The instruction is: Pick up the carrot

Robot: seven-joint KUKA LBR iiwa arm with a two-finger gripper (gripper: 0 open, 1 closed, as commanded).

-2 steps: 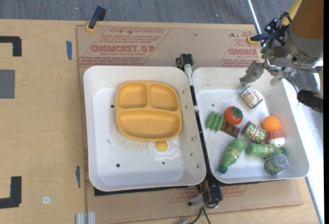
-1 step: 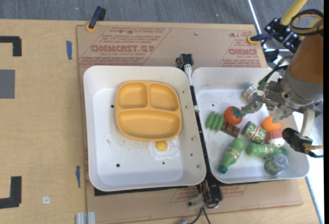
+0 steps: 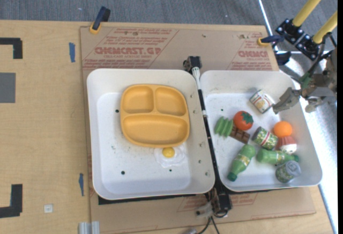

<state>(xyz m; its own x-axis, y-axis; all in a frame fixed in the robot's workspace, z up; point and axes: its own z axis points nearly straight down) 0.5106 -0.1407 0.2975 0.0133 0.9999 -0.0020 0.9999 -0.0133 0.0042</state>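
Orange plastic, the carrot near the right bin's right wall looks light, stiff and slick, best pinched across its middle; the gripper hovers just beyond it, its grip state impossible to tell.

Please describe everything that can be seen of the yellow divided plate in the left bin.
The yellow divided plate looks like matte yellow-orange plastic, a rounded rectangle with raised ridges that form three compartments: two smaller ones on the far side and one wide one on the near side. All three hold nothing. It lies flat, right side up, in the far half of the left bin. A toy fried egg lies right at its near rim.
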